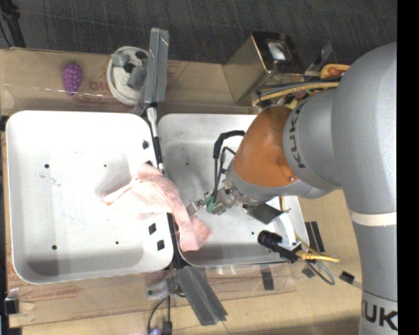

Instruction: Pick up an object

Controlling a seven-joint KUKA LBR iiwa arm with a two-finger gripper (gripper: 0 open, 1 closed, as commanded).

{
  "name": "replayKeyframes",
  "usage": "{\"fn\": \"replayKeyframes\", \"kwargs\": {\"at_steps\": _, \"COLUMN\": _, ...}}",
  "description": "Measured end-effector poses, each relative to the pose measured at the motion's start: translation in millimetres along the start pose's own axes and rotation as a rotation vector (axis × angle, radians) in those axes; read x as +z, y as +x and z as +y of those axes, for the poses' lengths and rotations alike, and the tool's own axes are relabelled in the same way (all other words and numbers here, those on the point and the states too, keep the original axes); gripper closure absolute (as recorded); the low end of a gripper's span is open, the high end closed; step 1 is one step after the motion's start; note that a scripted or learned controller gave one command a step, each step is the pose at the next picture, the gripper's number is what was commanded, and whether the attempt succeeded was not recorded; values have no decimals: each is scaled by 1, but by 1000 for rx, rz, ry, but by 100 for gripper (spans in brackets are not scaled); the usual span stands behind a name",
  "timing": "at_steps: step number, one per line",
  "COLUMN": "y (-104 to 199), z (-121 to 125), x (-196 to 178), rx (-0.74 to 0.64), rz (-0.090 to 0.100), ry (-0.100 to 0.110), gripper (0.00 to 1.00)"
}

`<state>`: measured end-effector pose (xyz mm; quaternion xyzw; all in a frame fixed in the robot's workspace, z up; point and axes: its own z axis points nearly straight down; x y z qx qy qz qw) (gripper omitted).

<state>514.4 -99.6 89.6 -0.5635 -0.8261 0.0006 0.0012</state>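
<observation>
A pink cloth (166, 199) lies draped over the divider (169, 222) where the two white bins meet. One end spreads into the left bin (70, 194); the other hangs bunched into the right bin (188, 135), just past the divider. Its long axis runs at a slant across the divider, from the upper left, where a thin tail points into the left bin, down to the thicker lump on the right-bin side.

The gripper (211, 204) sits low in the right bin, just right of the divider and close beside that lump. Whether its fingers are spread or closed cannot be told; the wrist and cabling crowd them, and no fabric shows between them.

To do the pick well, the grasp should probably go for the bunched end beside the divider, where folds give the fingers something to pinch. Closing across the fold, not along it, seems wiser. A straight lift should then peel the cloth off the divider without snagging.
</observation>
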Motion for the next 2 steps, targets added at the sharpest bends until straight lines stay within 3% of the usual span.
{"fn": "replayKeyframes", "kwargs": {"at_steps": 1, "y": 22, "z": -32, "x": -100, "rx": -226, "rz": -2, "ry": -1, "gripper": 0}}
{"fn": "replayKeyframes", "kwargs": {"at_steps": 2, "y": 8, "z": 33, "x": -99, "rx": -273, "rz": -1, "ry": 0, "gripper": 0}}
